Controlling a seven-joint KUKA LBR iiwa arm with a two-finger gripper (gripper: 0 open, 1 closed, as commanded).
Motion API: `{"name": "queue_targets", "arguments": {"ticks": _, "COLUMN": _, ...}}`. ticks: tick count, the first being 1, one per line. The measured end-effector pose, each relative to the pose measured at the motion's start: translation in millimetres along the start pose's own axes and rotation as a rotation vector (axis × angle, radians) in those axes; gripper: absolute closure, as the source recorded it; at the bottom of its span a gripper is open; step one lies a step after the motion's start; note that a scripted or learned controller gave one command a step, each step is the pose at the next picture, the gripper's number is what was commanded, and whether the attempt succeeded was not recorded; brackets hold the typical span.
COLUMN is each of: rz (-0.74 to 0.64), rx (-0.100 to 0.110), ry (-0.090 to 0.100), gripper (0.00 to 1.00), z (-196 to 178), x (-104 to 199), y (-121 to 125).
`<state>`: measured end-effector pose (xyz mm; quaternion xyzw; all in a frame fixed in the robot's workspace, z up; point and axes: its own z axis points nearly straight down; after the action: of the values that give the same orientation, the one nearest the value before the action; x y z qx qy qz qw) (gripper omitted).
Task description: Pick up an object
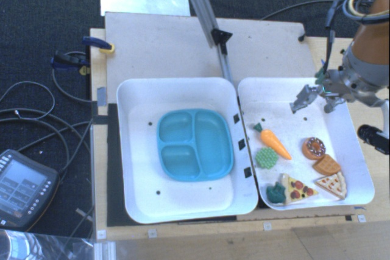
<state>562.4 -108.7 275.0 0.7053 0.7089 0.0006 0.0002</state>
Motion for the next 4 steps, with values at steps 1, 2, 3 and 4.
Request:
{"name": "queue_targets", "arguments": {"ticks": 1, "rz": 0.002, "rx": -0.001, "ry": 0.000, "gripper": 0.00, "z": 0, "x": 0, "y": 0}}
{"name": "queue_targets", "arguments": {"ticks": 2, "rz": 0.006, "rx": 0.003, "ry": 0.000, "gripper": 0.00, "z": 45, "x": -3, "y": -7}}
{"name": "queue_targets", "arguments": {"ticks": 3, "rz": 0.006, "rx": 0.006, "ry": 0.000, "gripper": 0.00, "z": 107, "x": -7, "y": -6}}
{"name": "queue_targets", "arguments": {"ticks": 4, "rz": 0.006, "rx": 0.005, "ry": 0.001, "gripper": 0.00, "z": 163, "x": 3, "y": -6}}
